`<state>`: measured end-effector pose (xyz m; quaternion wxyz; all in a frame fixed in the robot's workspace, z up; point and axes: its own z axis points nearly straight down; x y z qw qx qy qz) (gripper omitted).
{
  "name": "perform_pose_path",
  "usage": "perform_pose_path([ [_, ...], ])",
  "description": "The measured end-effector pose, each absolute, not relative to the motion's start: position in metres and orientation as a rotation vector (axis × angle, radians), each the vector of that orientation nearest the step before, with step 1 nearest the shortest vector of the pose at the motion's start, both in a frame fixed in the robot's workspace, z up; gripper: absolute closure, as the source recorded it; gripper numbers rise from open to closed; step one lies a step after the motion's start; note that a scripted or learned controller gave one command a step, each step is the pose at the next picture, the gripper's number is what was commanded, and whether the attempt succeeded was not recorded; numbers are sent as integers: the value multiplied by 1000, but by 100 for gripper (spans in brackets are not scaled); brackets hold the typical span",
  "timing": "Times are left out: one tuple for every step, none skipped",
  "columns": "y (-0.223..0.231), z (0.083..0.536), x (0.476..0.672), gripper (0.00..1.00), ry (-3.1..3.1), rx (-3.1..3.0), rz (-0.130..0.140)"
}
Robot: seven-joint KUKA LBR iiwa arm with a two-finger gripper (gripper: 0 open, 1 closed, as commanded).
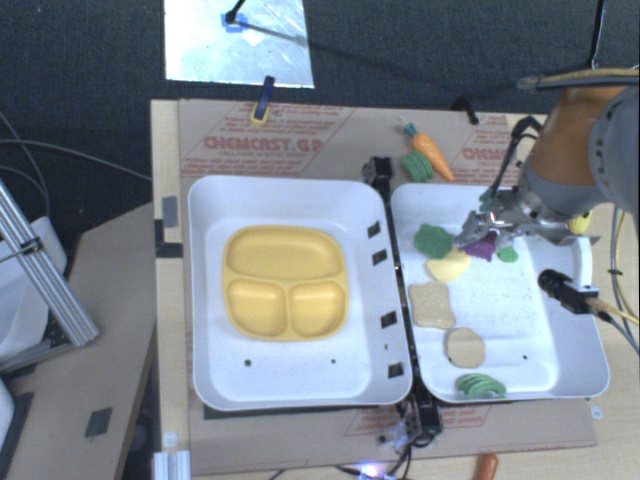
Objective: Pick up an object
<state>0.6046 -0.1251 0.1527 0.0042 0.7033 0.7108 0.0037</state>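
Gripper [481,230] over purple piece [481,249]

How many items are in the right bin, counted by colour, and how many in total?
Green: 3, a leafy piece, a small piece, a striped piece
Yellow: 1, a rounded piece
Purple: 1, a piece at the tool
Tan: 2, a bread slice, a round cookie
Total: 7

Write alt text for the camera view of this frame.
The arm's tool is low in the right bin, at a purple toy among toy foods: a green leaf, yellow piece, bread slice. The left bin holds a yellow divided plate; a toy carrot lies outside.
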Motion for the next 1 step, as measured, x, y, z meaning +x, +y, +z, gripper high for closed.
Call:
perform_pose_path([
  [-64,229,580,100,2229,2211,6],
])
